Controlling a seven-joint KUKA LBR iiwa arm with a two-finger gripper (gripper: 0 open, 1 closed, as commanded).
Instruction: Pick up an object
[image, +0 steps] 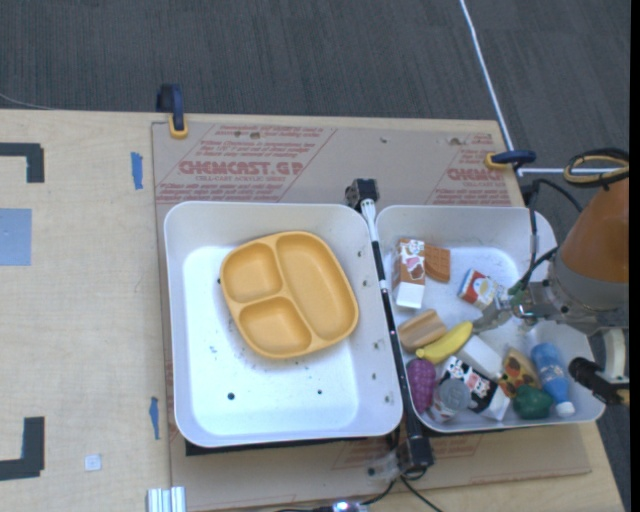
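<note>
A banana (446, 342) lies near the middle of the right bin (455, 216), just left of and slightly below the gripper (503, 313), which is seen low over the bin's right half with nothing visibly between its tips; how wide it stands cannot be told. The banana is crowded by a tan block (418, 327) at its upper left, a purple piece (421, 381) below, and a white carton (409, 293) above. A yellow divided plate (288, 294) sits in the left bin (190, 330), ringed by bare white floor.
</note>
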